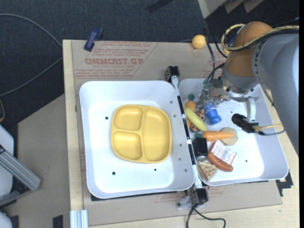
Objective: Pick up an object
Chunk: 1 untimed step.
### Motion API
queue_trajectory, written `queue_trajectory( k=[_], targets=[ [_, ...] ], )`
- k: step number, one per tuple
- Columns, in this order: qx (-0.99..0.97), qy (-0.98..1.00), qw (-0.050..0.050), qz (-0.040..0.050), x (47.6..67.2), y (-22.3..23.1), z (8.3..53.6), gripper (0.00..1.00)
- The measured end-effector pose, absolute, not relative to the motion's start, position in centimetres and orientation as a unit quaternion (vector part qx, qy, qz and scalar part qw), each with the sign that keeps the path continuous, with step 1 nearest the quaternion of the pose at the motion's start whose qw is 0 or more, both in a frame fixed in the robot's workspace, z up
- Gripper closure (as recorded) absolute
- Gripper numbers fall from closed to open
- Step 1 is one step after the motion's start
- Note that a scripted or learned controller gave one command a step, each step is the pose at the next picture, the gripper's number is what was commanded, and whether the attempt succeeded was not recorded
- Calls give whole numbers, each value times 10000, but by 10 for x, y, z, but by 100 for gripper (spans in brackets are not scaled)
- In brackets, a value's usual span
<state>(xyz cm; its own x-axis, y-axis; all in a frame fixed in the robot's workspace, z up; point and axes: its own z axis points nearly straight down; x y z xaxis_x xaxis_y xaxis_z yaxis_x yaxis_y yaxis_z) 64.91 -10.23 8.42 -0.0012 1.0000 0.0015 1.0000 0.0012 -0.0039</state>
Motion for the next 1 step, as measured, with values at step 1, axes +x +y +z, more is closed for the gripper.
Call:
queue_trajectory(
  k=[1],
  targets=[
    [-7053, -7089, 0, -29, 580, 11, 187, 100]
  ],
)
